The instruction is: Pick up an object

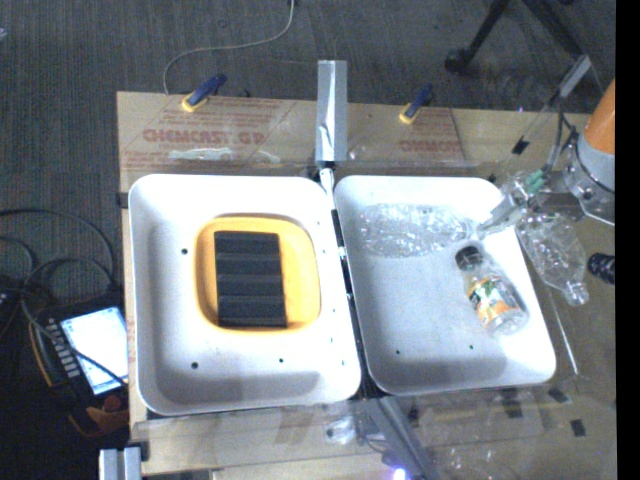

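Camera view: bottle (492,298) below-left of hand (528,200) (apart).

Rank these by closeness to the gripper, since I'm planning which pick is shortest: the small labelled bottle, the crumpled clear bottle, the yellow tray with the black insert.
Measured from the gripper, at the right bin's far right corner:
1. Small labelled bottle, right bin, toward its right side.
2. Crumpled clear bottle, right bin's far part; nearly tied with 1.
3. Yellow tray, left bin.

Yellow tray (258,233) with black ridged insert (249,279); white bins (165,298).
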Controlling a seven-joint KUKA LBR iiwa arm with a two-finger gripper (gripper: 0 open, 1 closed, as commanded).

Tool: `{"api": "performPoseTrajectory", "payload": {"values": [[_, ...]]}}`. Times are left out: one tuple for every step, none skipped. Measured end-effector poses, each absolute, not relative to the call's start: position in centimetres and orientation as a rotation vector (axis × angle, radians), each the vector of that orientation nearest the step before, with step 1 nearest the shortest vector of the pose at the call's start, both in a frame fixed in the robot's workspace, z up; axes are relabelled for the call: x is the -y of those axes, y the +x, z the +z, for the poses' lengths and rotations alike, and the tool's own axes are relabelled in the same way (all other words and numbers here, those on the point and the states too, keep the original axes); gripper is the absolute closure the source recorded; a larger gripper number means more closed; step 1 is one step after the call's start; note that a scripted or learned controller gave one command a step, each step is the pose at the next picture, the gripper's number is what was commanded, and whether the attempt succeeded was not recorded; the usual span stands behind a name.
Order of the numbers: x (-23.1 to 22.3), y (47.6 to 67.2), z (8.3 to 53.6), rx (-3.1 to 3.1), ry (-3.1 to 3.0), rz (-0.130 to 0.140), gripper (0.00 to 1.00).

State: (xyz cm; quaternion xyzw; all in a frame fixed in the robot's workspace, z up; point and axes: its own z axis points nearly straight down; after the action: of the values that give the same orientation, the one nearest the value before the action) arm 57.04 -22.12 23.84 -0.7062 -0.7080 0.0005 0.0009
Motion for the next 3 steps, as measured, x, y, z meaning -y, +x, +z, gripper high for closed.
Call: {"api": "performPoseTrajectory", "payload": {"values": [[21.63, 57.47, 10.16, 2.281, -2.167, -0.019, 0.0], [21.68, 56.92, 9.95, 2.418, -2.041, -0.029, 0.0], [21.49, 57.07, 10.88, 2.421, -2.039, -0.035, 1.0]]}}
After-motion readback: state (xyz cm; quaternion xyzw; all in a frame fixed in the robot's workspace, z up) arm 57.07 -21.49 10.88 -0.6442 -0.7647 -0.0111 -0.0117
